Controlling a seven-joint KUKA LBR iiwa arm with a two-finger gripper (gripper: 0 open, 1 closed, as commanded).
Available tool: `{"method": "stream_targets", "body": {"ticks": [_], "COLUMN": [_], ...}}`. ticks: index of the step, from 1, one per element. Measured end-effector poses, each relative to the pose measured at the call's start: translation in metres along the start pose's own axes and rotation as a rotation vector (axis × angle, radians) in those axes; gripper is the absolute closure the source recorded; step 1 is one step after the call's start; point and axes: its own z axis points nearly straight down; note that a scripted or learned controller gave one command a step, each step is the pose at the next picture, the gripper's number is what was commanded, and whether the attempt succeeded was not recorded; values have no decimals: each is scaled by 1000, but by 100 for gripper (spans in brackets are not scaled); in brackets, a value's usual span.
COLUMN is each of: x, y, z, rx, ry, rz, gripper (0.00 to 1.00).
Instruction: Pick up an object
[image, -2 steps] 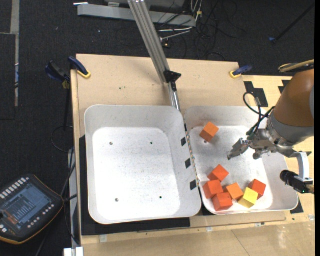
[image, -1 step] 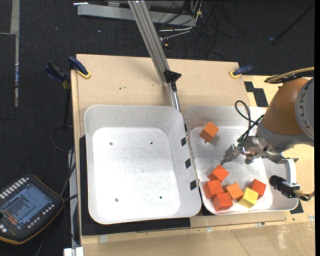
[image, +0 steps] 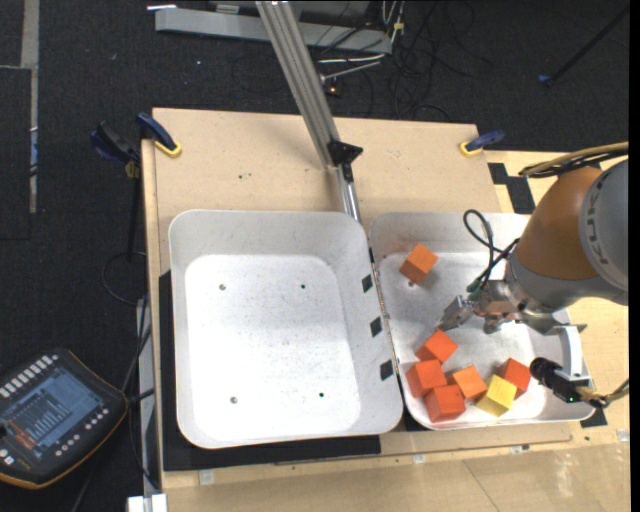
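Observation:
Several orange blocks lie in the right bin (image: 400, 225). One orange block (image: 419, 263) sits alone near the bin's back left. A cluster fills the front: orange blocks (image: 437, 348), (image: 426, 377), (image: 446, 402), (image: 467, 382), a red-orange block (image: 516, 375) and a yellow block (image: 498, 396). My gripper (image: 470, 312) hangs low over the bin's middle, just right of and behind the nearest orange block of the cluster. Nothing shows between its fingers.
The left bin (image: 265, 320) lies beside the right one, their rims touching at the middle. A metal pole (image: 310, 90) slants in from the back to the bins' junction. A teach pendant (image: 50, 410) rests on the floor at the left.

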Motion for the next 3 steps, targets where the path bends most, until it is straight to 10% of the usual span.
{"method": "stream_targets", "body": {"ticks": [1, 3], "x": [0, -9], "y": [1, -2], "z": [-11, -111], "rx": [-4, -9], "ry": [0, -3], "rz": [1, -2], "gripper": [100, 100]}}
